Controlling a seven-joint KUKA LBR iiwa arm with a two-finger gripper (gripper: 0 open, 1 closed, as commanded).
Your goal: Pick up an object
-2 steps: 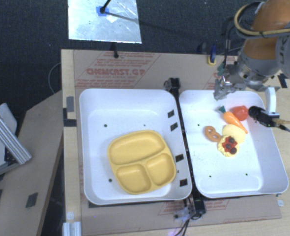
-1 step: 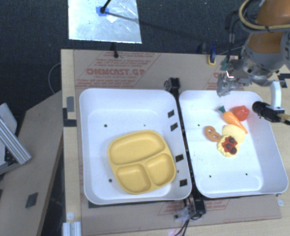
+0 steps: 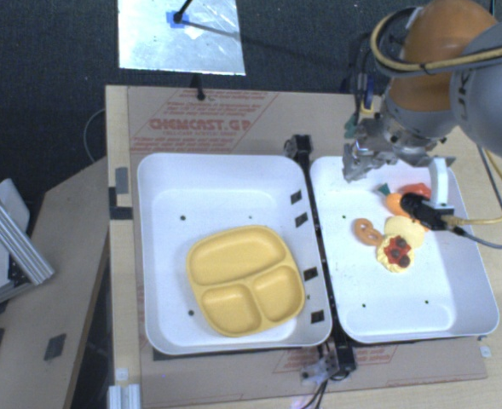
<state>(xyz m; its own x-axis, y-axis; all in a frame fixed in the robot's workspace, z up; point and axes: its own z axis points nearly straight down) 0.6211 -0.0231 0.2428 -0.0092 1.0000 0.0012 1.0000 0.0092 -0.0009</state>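
Gripper [image 3: 359, 170] hovers over far-left corner of right bin [image 3: 455, 313]; finger state cannot be told. Toy food lies mid-bin: pretzel [image 3: 367, 231], pizza slice [image 3: 397, 252] just beside it, orange piece [image 3: 395, 202] behind. Yellow divided tray [image 3: 245, 279] sits in left bin [image 3: 174, 186].

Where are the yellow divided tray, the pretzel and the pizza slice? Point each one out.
yellow divided tray [image 3: 245, 278]: camera view, on the ridge between its compartments.
pretzel [image 3: 368, 231]: camera view, on its looped middle.
pizza slice [image 3: 398, 250]: camera view, on its red topping.
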